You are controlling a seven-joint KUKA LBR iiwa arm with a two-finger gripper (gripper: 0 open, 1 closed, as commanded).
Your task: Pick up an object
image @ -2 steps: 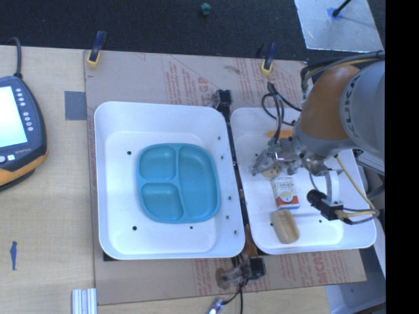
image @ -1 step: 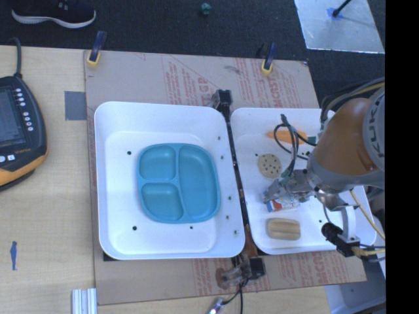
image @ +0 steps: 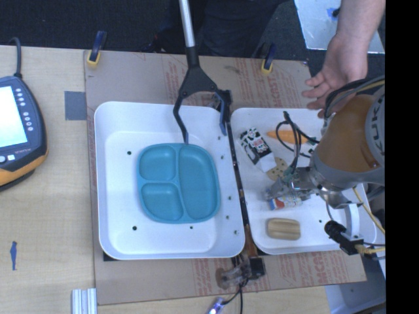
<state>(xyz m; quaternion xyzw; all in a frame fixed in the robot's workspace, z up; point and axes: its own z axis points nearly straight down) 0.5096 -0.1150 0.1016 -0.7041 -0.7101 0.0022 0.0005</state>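
From the overhead camera, the gripper (image: pixel 291 187) hung low inside the right bin (image: pixel 313 243), near its middle, among a small cluster of objects; I could not tell how its jaws stood. A tan block (image: pixel 283 228) lay near that bin's front edge, with bare floor around it. A black-and-white toy (image: pixel 255 144) sat by the bin's left rim. In the left bin (image: pixel 111 175), a blue divided plate (image: pixel 178 182) lay centred, with white floor open along every edge.
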